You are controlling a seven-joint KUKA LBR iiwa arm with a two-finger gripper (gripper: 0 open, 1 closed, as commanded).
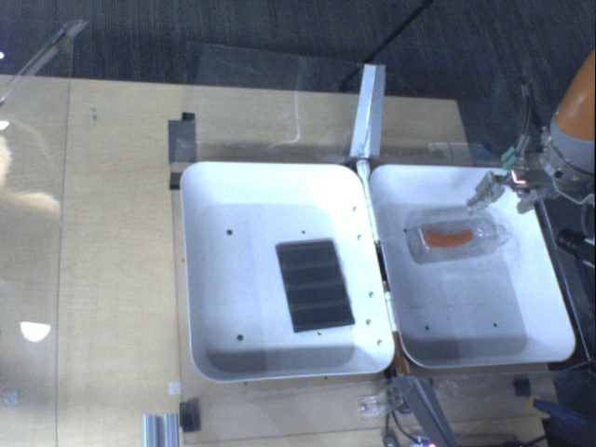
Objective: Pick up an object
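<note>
- Toward the back of the right bin (pixel 549 343): clear plastic bottle (pixel 456 238) with orange contents, lying on its side on the bin floor; not lifted.
- Just above and right of the bottle's far end: gripper (pixel 507 189), near the bottle, contact not discernible; nothing seen between its tips. Spread of the hand: cannot tell.
- Centre of the left bin (pixel 214 250): dark ribbed rectangular block (pixel 315 285), flat, well apart from the gripper.
- Progress, as judged: pick not yet made; grasp and lift outstanding.
</note>
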